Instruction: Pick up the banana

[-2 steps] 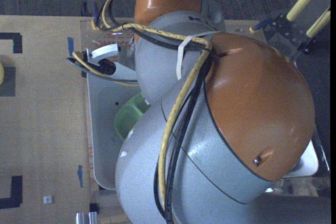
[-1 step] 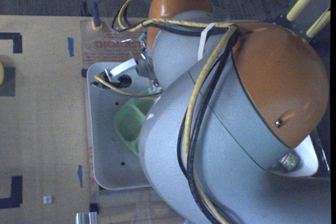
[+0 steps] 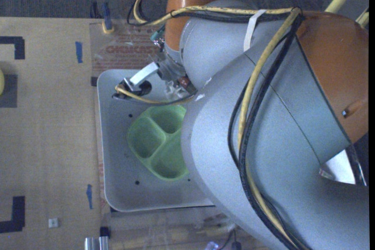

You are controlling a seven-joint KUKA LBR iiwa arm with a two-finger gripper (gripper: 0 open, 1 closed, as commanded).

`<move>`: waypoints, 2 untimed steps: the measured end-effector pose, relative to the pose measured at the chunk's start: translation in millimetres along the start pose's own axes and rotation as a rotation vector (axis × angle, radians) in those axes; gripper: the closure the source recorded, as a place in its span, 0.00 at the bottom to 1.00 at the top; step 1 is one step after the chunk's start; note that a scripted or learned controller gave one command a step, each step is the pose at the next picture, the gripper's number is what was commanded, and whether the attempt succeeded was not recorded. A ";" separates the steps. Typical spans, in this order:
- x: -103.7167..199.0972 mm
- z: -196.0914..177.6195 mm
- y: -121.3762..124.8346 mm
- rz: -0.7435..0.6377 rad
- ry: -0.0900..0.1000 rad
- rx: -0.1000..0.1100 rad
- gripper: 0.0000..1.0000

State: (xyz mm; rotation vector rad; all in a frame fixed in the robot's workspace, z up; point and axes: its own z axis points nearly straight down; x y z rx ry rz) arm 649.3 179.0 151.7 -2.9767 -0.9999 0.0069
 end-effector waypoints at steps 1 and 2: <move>11.2 -81.5 -48.3 0.297 0.005 -0.002 1.00; 24.2 -91.3 -37.6 0.449 0.006 -0.002 1.00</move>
